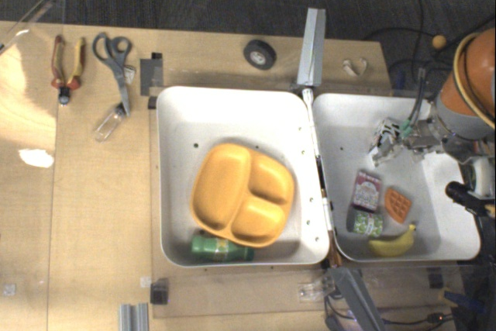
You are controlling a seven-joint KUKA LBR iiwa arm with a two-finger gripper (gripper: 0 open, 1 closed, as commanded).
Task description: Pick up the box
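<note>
The box (pixel 366 191), a small purple-and-white rectangular carton, lies flat on the floor of the right-hand white bin (pixel 341 128), toward its middle and apart from the tool. The tool (pixel 385 143), a two-finger metal gripper at the end of the grey arm with the orange band (pixel 474 81), hangs over the far part of that same bin, reaching in from the right and pointing left; nothing sits between its fingers, and whether they are spread or drawn together I cannot tell at this size. The carton lies nearer than the tool and slightly to its left.

Just near of the carton, touching its near edge or close to it, is a small green-and-white packet (pixel 364 223). Just right of the carton lies a flat orange waffle-patterned piece (pixel 397 204). A yellow banana (pixel 391 243) rests along the near wall of the right bin, close beside the green packet.

The left-hand white bin (pixel 178 136) holds a large yellow divided plastic plate (pixel 242 192) with three compartments, lying near its middle. A green bottle (pixel 221 247) lies on its side by the near wall, partly tucked under the plate's edge.

On the wooden counter (pixel 85 198), far and left of the bins, lie grey-handled scissors (pixel 116 62), red-handled pliers (pixel 66 66) and a black roll of tape (pixel 260 53).
</note>
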